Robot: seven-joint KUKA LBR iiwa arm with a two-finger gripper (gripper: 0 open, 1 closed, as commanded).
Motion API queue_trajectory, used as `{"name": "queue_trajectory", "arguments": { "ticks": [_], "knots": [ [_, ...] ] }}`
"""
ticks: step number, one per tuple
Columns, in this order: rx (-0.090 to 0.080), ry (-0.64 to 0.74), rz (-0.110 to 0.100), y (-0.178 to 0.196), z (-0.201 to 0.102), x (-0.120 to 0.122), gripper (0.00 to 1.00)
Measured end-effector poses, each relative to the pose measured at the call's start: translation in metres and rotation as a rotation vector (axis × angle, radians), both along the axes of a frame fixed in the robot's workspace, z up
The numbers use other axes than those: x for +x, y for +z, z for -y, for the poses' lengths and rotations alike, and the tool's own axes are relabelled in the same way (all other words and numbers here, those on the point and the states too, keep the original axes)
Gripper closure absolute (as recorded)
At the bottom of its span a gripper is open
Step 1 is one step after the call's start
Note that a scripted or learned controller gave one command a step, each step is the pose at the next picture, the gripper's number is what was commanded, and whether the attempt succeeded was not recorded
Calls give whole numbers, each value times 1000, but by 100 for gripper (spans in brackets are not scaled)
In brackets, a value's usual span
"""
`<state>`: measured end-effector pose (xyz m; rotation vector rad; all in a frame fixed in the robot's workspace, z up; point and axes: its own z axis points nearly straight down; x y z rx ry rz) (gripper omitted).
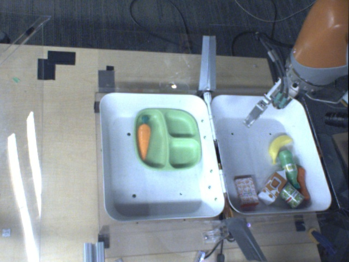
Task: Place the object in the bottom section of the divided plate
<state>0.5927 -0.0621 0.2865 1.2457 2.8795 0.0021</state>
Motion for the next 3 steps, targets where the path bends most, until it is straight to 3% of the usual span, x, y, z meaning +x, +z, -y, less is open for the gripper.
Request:
{"name": "queue_trajectory", "arguments": {
  "ticks": [1,2,3],
  "knots": [
    [0,163,-2,-47,22,-72,0],
    [-1,54,0,-10,56,-68,0],
    [-1,260,0,-37,92,-92,0]
  ]
}}
